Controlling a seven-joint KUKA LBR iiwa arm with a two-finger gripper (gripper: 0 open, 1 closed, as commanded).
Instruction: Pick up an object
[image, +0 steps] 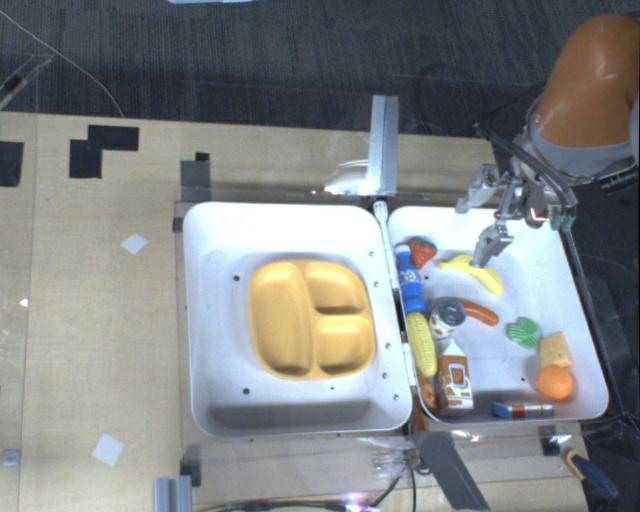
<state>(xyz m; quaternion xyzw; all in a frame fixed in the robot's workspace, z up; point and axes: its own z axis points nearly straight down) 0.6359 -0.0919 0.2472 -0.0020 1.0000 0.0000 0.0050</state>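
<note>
- Gripper (495, 238) hangs over the rear part of the right bin (585, 330), at the end of the grey arm (590, 95) reaching in from the right; whether it is released or clenched cannot be told from this view
- Nothing can be confirmed as grasped; the banana (476, 273) lies on the bin floor just below and beside the gripper
- Left bin (205, 300): holds one yellow divided tray (308, 318), lying flat near the middle
- Right bin, along its left wall: a blue tube (409, 285) lies lengthwise, with a corn cob (423, 343) in line just in front of it
- Rear left corner: a small red and orange item (421, 250), too small to identify
- Centre: a small grey-capped container (447, 314) touches a red-orange stick-shaped item (480, 316) lying to its right
- Front left: a brown carton (454, 384) lies beside the front end of the corn cob
- Front edge: a marker pen (522, 409) lies crosswise
- Right side: a green item (522, 331), then a yellow block (554, 348), with an orange ball (555, 383) just in front of the block
- All loose items rest apart from the gripper, in the right bin
</note>
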